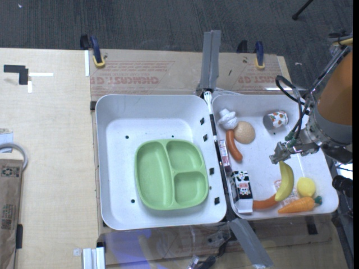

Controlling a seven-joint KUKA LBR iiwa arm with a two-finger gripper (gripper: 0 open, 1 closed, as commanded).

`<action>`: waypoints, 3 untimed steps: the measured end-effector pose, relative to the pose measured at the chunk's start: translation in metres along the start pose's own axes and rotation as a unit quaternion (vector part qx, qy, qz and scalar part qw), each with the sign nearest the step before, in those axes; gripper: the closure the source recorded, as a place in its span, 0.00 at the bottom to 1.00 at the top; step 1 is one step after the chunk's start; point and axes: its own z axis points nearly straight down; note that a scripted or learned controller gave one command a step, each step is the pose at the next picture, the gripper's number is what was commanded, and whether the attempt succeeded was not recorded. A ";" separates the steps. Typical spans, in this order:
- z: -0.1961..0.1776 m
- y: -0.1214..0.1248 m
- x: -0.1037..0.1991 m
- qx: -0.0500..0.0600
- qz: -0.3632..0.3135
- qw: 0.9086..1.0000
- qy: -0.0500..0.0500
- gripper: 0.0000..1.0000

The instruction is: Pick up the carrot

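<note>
Camera view, orange carrot [297, 205], green tip, lying flat, bin corner

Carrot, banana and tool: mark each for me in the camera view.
carrot [297, 205]: camera view, middle of its orange body.
banana [285, 182]: camera view, middle of its yellow curve.
tool [282, 152]: camera view, its tip above the banana.
</note>
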 end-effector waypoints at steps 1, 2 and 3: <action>0.060 -0.001 0.003 0.001 0.062 0.998 0.001 1.00; 0.050 -0.014 -0.059 0.001 0.173 0.985 0.000 1.00; 0.135 -0.022 -0.094 0.002 0.260 0.966 0.001 1.00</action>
